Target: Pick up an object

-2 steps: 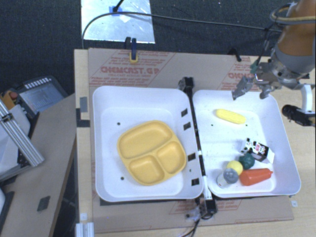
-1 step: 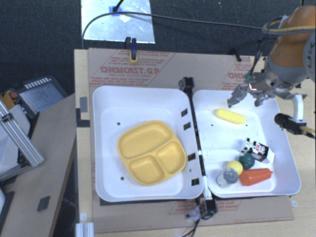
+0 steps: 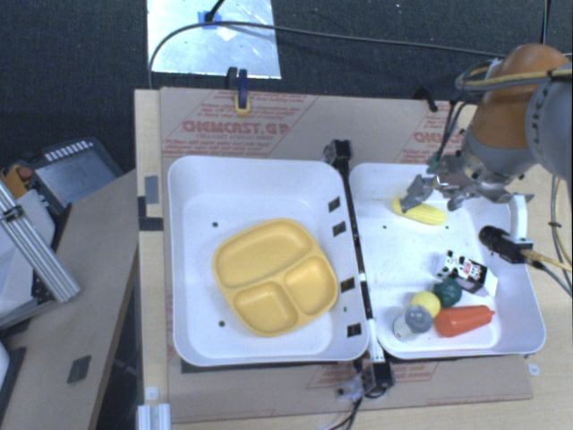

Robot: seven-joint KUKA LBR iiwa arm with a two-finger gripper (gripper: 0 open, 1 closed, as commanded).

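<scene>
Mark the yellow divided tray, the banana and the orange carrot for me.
yellow divided tray (image 3: 273,276), camera view, on the ridge between its compartments.
banana (image 3: 423,212), camera view, on its middle, just below the gripper (image 3: 436,195).
orange carrot (image 3: 463,320), camera view, on its thick middle.

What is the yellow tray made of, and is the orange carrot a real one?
The yellow tray looks like moulded plastic: one even colour, smooth, with three rounded compartments. The orange carrot is probably a plastic toy, since it is very evenly coloured and a bit shiny, though the view is too small to be sure.
</scene>
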